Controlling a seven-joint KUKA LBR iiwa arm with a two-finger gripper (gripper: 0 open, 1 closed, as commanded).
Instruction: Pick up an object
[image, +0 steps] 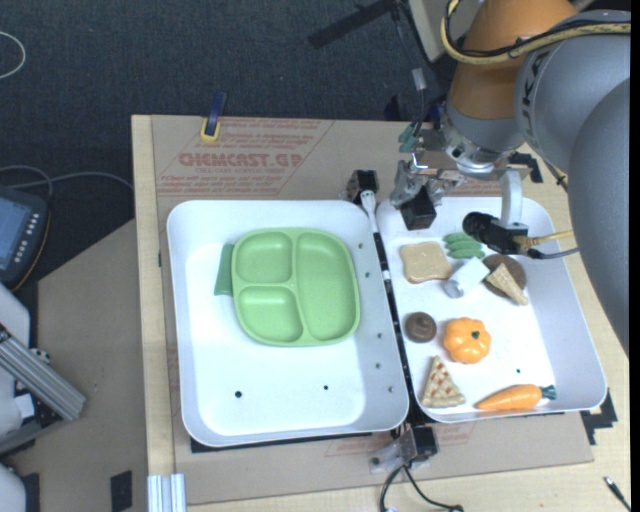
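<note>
Gripper (412, 200) hangs at upper right of frame, over the far left corner of the right bin (560, 340), just beside the rim where the two bins meet. Can't tell whether it is wide or narrow from this angle, and nothing is visibly held.

Camera view, pickable stuff is all in the right bin:
- toast (425, 262) is closest, just below the gripper in frame
- green piece (462, 245) right of the toast, touching or nearly
- brown wedge (505, 278) further right
- cookie (419, 326) mid-left, pumpkin (466, 340) beside it
- pizza wedge (441, 385) and carrot (512, 398) along the near edge

Left bin (270, 390) holds a green plate (296, 285), well apart from the gripper.

Judgement: pick not started. Toast looks like the likely target.

Risks from here:
- straight descent from the current spot probably lands on the bin wall or rim, not on an item; it needs a shift toward frame bottom first
- toast lies flat and thin, so a top grasp may skid off or just press it into the floor
- green piece sits tight to the toast, so a wide approach could catch both or shove one away
- pumpkin is round and could squirt out sideways if closed off-centre
</note>
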